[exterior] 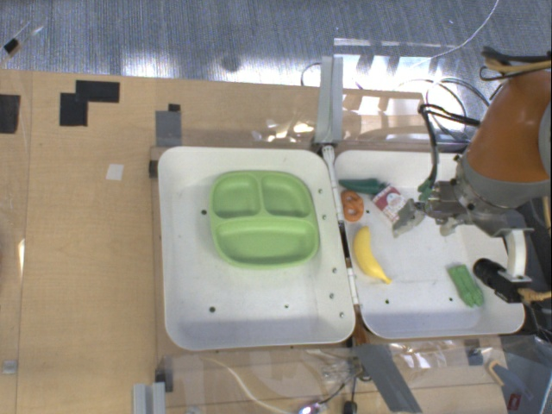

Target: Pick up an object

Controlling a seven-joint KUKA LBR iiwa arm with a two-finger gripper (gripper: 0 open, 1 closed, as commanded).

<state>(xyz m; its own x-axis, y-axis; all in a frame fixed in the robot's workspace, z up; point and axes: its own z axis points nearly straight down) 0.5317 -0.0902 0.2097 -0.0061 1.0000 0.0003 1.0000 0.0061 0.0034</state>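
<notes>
Arm over right bin.
Gripper (412, 216) beside packet (387, 203); jaws seemingly apart, holding nothing; banana (371, 256) nearby.

Green divided plate (263, 218) flat, centred in left white bin (185, 309).

Right bin (431, 317): open floor mid-front; banana (371, 255), orange item (352, 203), packet (388, 203) crowd left wall, green piece (466, 285) front-right.

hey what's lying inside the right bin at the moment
In the right bin: a banana, an orange item, a dark green item, a red-and-white packet, a green object. The arm covers the far right corner.
</notes>
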